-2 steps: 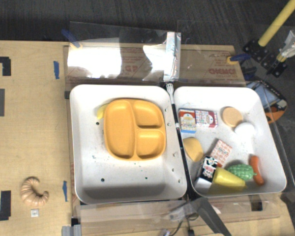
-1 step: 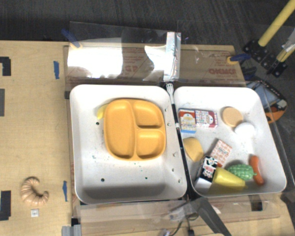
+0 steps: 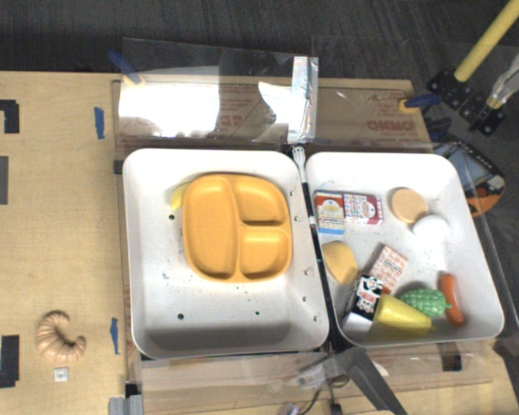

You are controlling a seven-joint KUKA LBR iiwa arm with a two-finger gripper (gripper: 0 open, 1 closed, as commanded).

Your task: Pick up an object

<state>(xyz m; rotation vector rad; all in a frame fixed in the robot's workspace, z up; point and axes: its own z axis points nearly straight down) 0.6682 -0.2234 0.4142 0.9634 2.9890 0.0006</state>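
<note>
The left bin [image 3: 147,258] holds an orange divided plate [image 3: 235,226] lying flat near its middle. The right bin [image 3: 471,258] holds several small toys. A red and white carton [image 3: 347,208] lies at its back, beside a round tan disc [image 3: 408,204] and a white ball [image 3: 431,228]. A yellow lump [image 3: 339,262] rests against the left wall. Toward the front lie a pink and white packet [image 3: 389,267], a black and white carton [image 3: 368,297], a yellow wedge [image 3: 401,315], a green bumpy piece [image 3: 425,301] and an orange carrot-like stick [image 3: 451,298].
A tan croissant-shaped toy [image 3: 60,335] lies on the wooden bench left of the bins. A clear plastic panel [image 3: 216,102] stands behind the bins. A yellow pole [image 3: 497,28] and dark clamps are on the floor at the top right.
</note>
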